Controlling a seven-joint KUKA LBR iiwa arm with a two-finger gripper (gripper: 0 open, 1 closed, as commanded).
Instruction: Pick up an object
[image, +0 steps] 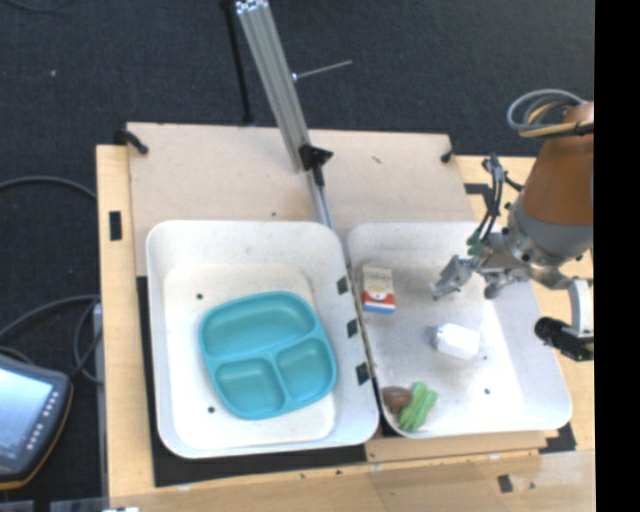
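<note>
My gripper (468, 281) hangs over the right bin (530, 390), its two grey fingers spread apart with nothing between them. A white block (457, 340) lies on the bin floor just below and a little left of the fingertips. A small red, white and blue carton (378, 289) sits near the bin's left wall, to the left of the gripper. At the bin's front left corner rest a green object (422, 405) and a brown object (397, 399), touching each other.
The left bin (170, 270) holds a teal divided tray (267, 352). A slanted aluminium pole (285, 95) rises behind the bins. The grey and orange arm (556, 190) stands over the right bin's back right part.
</note>
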